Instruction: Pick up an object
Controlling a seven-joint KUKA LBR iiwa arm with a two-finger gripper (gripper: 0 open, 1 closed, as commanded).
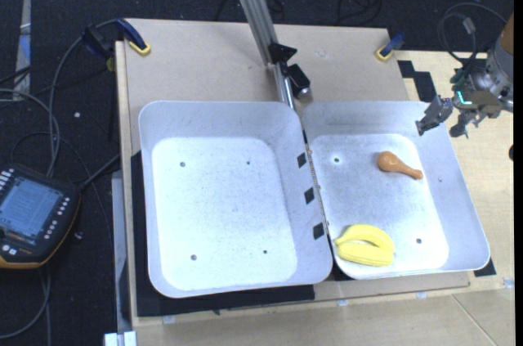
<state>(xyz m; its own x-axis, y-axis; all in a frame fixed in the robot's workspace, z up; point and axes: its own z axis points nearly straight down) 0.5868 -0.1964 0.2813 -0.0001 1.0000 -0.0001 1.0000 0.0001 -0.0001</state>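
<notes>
The hand (445,123) hangs with its fingers apart over the right bin's (466,197) far right corner, empty, presumably poised to drop toward the orange drumstick toy (398,164).

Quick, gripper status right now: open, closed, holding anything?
Gripper: open, holding nothing, above the right bin's far right rim, apart from the orange toy and the banana.

no text, label, brand or number is legible anywhere, not even on the handheld pendant's screen (24,205).

Bright, even overhead light; soft shadows, slightly grainy.
</notes>
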